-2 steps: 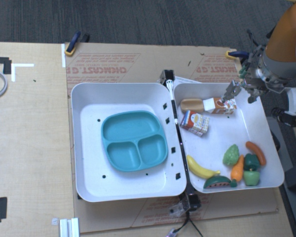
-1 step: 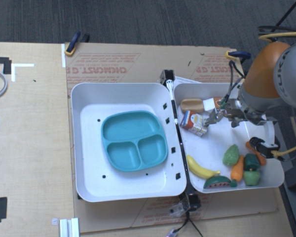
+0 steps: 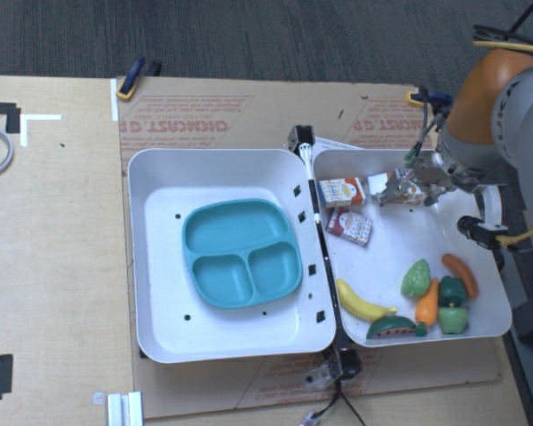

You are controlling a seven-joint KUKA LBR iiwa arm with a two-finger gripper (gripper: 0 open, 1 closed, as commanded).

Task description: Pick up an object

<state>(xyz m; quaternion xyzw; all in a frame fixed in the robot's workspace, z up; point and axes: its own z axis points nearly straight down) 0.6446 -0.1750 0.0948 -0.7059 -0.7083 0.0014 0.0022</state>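
Gripper [image 3: 400, 189] hovers low over the right bin's [image 3: 386, 269] far end, grip unreadable from up here.
Nearest pick is the small carton [image 3: 342, 191], just to its left, long axis running left-right; the red packet [image 3: 350, 226] sits beyond, toy vegetables [image 3: 437, 293] well apart toward the near corner.

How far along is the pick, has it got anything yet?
Done: the arm has reached into the right bin. In hand: the gripper sits low at the bin's back, beside the small cartons; nothing visibly held. Left: the grasp and lift. Banana, carrot and the other toy food lie at the front.
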